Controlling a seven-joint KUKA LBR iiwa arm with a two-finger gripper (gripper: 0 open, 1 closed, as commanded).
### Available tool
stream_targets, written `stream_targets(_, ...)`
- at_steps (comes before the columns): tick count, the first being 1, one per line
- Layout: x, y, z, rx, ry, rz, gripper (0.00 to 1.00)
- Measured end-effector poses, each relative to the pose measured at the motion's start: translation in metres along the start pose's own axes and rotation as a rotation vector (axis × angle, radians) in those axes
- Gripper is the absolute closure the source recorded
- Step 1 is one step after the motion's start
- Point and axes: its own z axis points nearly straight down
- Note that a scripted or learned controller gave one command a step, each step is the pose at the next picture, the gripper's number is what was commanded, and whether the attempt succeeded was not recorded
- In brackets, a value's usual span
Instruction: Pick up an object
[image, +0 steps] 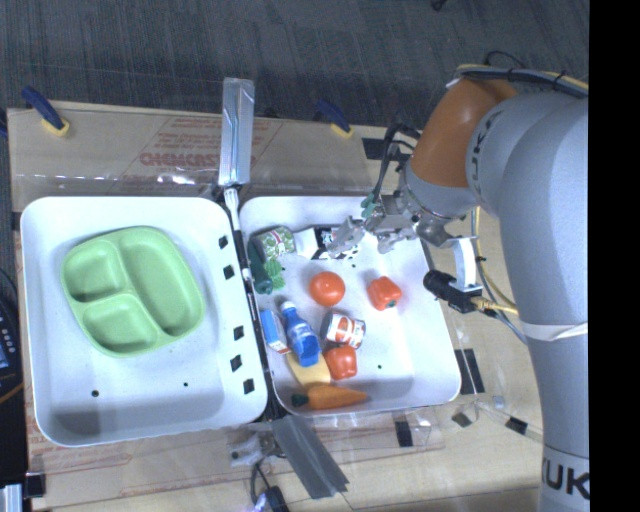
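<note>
The arm (520, 200) reaches in from the right, and its end effector (350, 238) hangs over the upper part of the right bin (425, 345), near the bin's far wall. Whether its grip is wide or narrow cannot be told from this angle, and nothing is seen caught in it.

The right bin holds all the loose items. An orange-red tomato (326, 288) lies just below the end effector, with a red pepper-like piece (384, 293) near it to the right. Lower down sits a small red-and-white can (343, 329), and a second red piece (341, 362) touches the can's lower side. A blue bottle (299, 335) lies tilted beside the can, over a yellow item (309, 372). An orange carrot (335, 398) rests along the bin's near wall. A green-labelled can (272, 243) lies in the upper left corner, with a dark green item (262, 272) just below it.

The left bin (60, 410) carries a green divided tray (132, 289). Both bins sit side by side on the counter (120, 150).
</note>
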Motion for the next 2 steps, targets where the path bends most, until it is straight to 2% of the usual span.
stream_targets(1,-0.037,-0.020,0.072,0.002,0.001,0.022,0.00)
stream_targets(2,-0.040,0.014,0.038,0.002,0.002,-0.006,0.00)
